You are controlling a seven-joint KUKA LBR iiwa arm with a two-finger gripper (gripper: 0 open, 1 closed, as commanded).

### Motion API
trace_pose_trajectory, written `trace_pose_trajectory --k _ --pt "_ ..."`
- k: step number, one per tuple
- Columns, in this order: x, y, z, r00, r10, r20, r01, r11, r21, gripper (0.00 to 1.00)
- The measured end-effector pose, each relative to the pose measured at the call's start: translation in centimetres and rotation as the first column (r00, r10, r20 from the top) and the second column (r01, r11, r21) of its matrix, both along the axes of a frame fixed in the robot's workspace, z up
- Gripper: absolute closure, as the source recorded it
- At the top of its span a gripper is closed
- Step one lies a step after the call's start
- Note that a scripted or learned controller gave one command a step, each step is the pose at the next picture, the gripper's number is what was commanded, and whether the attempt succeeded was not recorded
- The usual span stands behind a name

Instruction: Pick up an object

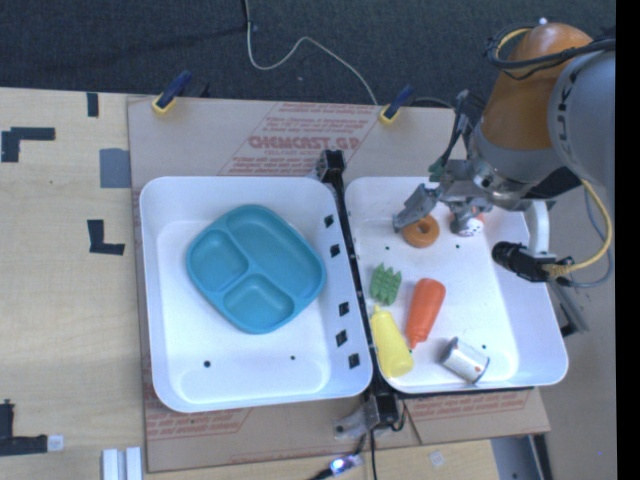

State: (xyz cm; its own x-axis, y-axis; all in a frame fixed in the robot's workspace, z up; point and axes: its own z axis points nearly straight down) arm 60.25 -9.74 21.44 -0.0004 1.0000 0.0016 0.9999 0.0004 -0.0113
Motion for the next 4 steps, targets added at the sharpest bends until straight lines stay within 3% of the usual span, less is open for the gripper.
trace_pose_trajectory --k 1,4 --pt "0.2 0.0 0.5 1.0 0.002 0.009 -0.002 1.0 -0.001 0.0" --pt "0.4 -1.1 -13.2 1.0 0.001 0.008 -0.001 1.0 -0.003 0.0"
